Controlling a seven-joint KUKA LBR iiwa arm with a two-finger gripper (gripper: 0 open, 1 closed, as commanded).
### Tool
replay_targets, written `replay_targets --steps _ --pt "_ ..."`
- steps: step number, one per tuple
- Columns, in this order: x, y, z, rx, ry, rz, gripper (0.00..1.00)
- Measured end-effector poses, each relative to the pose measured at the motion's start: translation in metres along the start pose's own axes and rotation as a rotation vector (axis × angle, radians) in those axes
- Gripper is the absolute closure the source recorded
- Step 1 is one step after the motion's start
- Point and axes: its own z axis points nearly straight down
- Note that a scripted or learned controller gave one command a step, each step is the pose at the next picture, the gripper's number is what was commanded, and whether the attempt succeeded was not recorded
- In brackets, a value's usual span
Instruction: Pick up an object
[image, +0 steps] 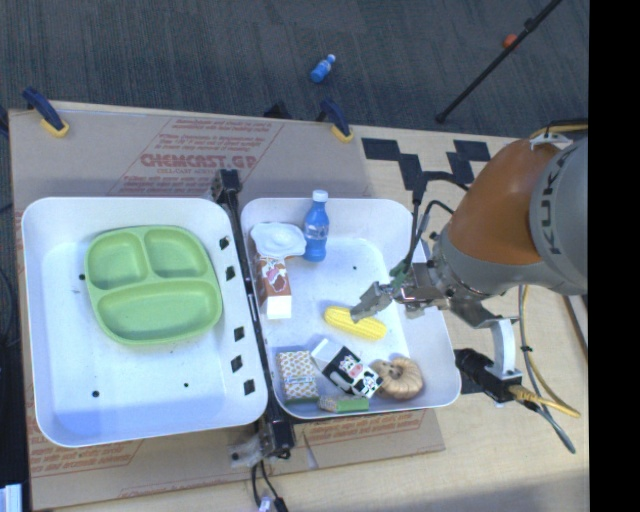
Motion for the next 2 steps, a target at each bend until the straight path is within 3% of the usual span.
replay_targets --steps 1,2 --pt "0.018 -0.005 0.125 0.0 0.0 -0.003 0.0" --pt "-0.056 0.079 0.06 -0.004 -0.002 -0.001 0.0"
